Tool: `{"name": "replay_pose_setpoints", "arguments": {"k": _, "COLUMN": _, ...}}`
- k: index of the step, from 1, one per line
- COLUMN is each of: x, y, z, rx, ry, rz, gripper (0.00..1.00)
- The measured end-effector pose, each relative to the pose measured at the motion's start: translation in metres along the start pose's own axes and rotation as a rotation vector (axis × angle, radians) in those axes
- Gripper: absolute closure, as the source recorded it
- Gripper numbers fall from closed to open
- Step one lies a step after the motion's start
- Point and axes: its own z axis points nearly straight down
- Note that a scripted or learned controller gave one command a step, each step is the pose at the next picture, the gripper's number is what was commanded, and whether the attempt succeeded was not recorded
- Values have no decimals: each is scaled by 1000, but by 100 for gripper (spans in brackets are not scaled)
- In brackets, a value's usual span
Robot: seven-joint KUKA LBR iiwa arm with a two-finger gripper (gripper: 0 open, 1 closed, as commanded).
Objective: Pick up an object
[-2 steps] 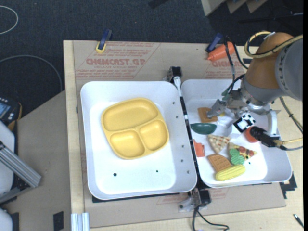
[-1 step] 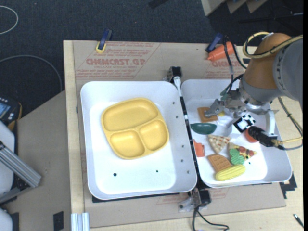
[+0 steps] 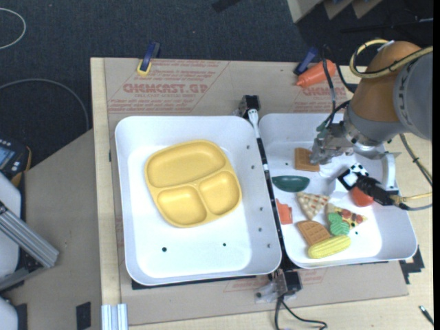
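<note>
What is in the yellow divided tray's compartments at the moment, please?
Nothing. The tray lies flat in the left bin, and all three compartments show bare yellow.

Arm lowered over the right bin

The grey arm, orange-banded above the wrist, is reached in from the right edge and bent downward; the gripper is held low near the bin's far-left part.

Light: bright, even, from overhead.
Glare: white bins nearly washed out around the yellow tray.
Shadows: soft, thin, hugging the tray's edge.
Focus: mildly soft throughout; floor beyond the bench dark, grainy.
</note>
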Motion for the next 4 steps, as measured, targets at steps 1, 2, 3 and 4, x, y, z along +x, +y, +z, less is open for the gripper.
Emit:
{"name": "replay_pose_setpoints", "arguments": {"k": 1, "x": 10, "y": 3, "z": -49, "rx": 11, "ry": -5, "rz": -1, "gripper": 100}}
{"name": "replay_pose_setpoints", "arguments": {"k": 2, "x": 11, "y": 4, "z": -92, "rx": 10, "ry": -5, "rz": 0, "gripper": 100}}
{"name": "replay_pose_setpoints", "arguments": {"k": 3, "x": 11, "y": 5, "z": -123, "rx": 10, "ry": -5, "rz": 0, "gripper": 100}}
{"name": "replay_pose_setpoints", "arguments": {"k": 4, "x": 57, "y": -18, "z": -132, "rx": 19, "ry": -1, "rz": -4, "gripper": 100}}
